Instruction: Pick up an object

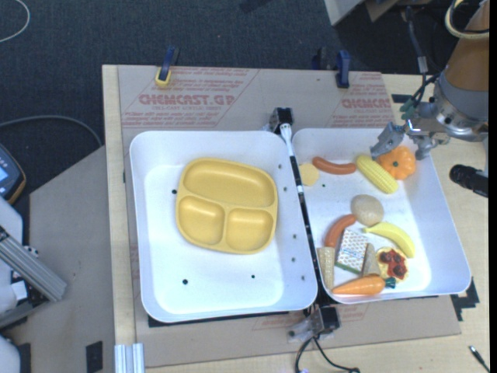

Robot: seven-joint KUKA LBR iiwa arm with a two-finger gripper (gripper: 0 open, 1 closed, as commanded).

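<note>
Sausages (335,165), two; banana (393,238), one

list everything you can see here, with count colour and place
divided plate: 1, yellow, left bin
bins: 2, white, side by side on bench
sausages: 2, red-orange, right bin
corn: 1, yellow, right bin, far end
orange pepper: 1, beside corn
banana: 1, yellow, right bin
carrot: 1, orange, right bin, near edge
potato: 1, beige, right bin, middle
clamps: 2, far board edge
gripper: 1, grey, over right bin's far end
</note>
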